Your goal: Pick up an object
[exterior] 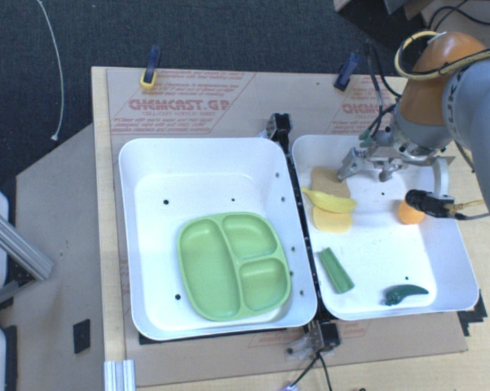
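The right bin [440, 300] holds several small things. A yellow banana [329, 201] lies on a pale yellow block [333, 221] near the bin's left wall, with a tan piece [324, 178] just behind them. A green bar [336, 270] lies nearer the front, and a dark green pepper [404, 293] sits at the front right. An orange ball [408, 213] rests to the right, partly hidden. My gripper [364, 172] hangs over the back of this bin, right of the tan piece. Its fingers are spread open with nothing between them.
The left bin [147, 169] holds a light green divided plate [232, 263] toward its front. A black clamp [279, 125] sits where the two bins meet at the back. Bare white floor lies mid-right bin between the green bar and the orange ball.
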### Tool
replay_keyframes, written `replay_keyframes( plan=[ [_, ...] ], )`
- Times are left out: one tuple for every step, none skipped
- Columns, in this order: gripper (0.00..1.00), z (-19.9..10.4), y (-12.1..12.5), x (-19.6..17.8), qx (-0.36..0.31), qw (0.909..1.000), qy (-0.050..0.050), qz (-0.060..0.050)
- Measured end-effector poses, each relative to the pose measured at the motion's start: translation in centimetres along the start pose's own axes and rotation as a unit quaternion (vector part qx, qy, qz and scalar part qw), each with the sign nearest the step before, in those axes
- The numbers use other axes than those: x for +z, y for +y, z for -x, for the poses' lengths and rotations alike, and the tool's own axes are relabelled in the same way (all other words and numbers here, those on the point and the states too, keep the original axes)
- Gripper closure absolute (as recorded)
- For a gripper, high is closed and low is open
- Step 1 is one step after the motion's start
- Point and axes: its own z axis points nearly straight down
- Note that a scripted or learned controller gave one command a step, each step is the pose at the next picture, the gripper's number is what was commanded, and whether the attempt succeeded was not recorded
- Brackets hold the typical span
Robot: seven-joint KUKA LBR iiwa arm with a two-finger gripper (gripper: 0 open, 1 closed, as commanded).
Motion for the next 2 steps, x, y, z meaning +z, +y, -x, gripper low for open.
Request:
replay_keyframes(
  plan=[
    [0.0,0.0,0.2,0.4,0.0,1.0,0.0,0.002],
    [1.0,-0.1,0.4,-0.9,0.0,1.0,0.0,0.006]
  ],
)
